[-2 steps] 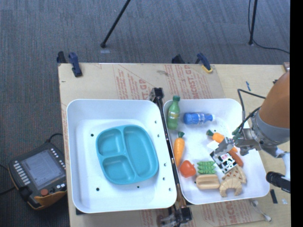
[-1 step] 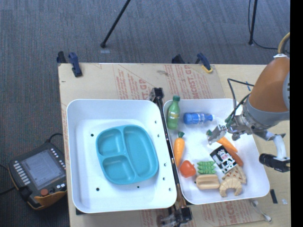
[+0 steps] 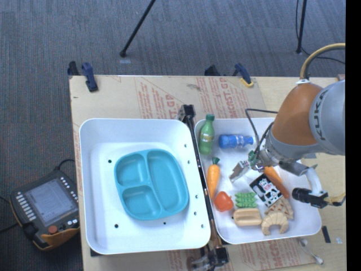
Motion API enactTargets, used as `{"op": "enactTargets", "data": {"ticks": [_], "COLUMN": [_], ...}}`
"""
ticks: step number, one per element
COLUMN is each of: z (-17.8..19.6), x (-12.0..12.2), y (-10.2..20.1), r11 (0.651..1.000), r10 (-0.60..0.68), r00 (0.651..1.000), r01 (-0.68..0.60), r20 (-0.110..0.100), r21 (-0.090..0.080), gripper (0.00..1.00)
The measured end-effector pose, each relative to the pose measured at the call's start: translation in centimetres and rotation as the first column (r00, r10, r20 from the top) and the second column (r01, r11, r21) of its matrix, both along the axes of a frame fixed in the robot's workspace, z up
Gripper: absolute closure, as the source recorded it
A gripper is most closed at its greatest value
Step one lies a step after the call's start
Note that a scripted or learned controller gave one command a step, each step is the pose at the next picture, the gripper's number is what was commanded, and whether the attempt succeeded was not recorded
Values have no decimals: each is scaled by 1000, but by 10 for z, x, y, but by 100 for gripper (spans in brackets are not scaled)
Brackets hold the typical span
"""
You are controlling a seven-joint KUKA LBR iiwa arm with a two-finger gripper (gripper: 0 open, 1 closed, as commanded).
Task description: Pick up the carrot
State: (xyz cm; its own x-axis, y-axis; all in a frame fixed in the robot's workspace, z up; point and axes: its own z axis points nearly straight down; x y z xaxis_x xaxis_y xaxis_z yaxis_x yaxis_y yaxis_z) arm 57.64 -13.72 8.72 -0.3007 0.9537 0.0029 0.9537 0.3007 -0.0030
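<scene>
Carrot [image 3: 213,178] lies in right bin [image 3: 314,226] near its left wall, stem end up, just above a tomato [image 3: 223,201]. Gripper [image 3: 241,170] hangs right of the carrot, apart from it, nothing visibly held; finger spread too small and blurred to judge. Arm [image 3: 307,123] hides the bin's upper right.

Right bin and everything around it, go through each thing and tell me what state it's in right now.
carrot: lying flat in the right bin, near its left wall, not held
gripper: low over the bin, right of the carrot
green bottle: lying down
blue bottle: lying on its side
tomato: resting below the carrot
croissant: lying near the bin's front edge
blue plate: flat in the left bin
</scene>
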Motion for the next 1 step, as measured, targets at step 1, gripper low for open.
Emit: {"op": "enactTargets", "data": {"ticks": [1], "z": [1], "x": [-21], "y": [-63], "r11": [998], "r10": [70], "r00": [998], "r01": [-70], "r20": [1], "r21": [2], "gripper": [0]}}
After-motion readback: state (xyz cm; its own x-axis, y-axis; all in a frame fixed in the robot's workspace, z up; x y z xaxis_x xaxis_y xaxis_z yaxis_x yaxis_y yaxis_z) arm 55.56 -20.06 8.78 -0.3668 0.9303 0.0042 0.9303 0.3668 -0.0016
